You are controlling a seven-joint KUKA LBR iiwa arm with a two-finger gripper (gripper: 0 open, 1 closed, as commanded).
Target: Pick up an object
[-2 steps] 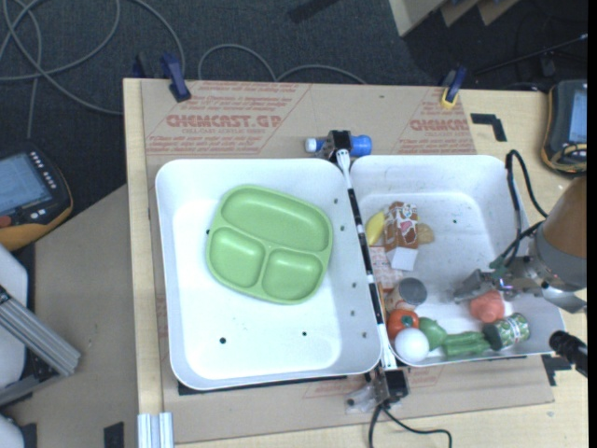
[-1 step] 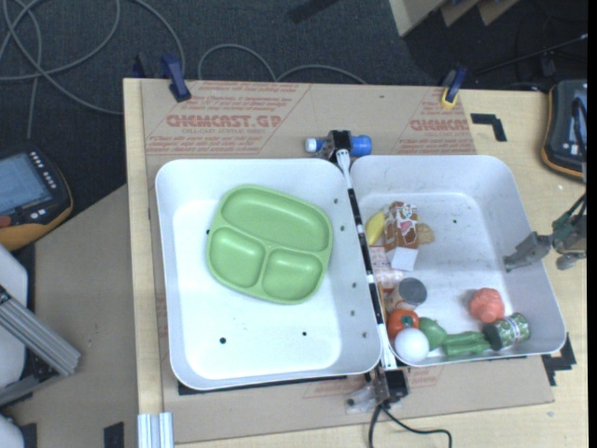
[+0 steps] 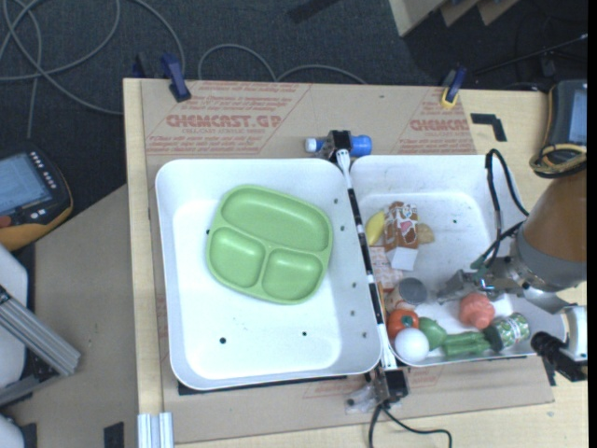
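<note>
Jaws (image 3: pixel 478 286) are hanging low in the right bin (image 3: pixel 438 171), and I cannot tell whether they are parted or closed. Just below them, an orange ball (image 3: pixel 477 311) is sitting beside a green bottle (image 3: pixel 471 343), probably lying crosswise, with a white egg (image 3: pixel 410 345) crowding its left end. A green tray (image 3: pixel 270 244) is lying in the left bin (image 3: pixel 187 278).

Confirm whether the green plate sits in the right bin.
No. The green plate lies in the left bin.

Arm (image 3: pixel 560 236) cut off at right
</note>
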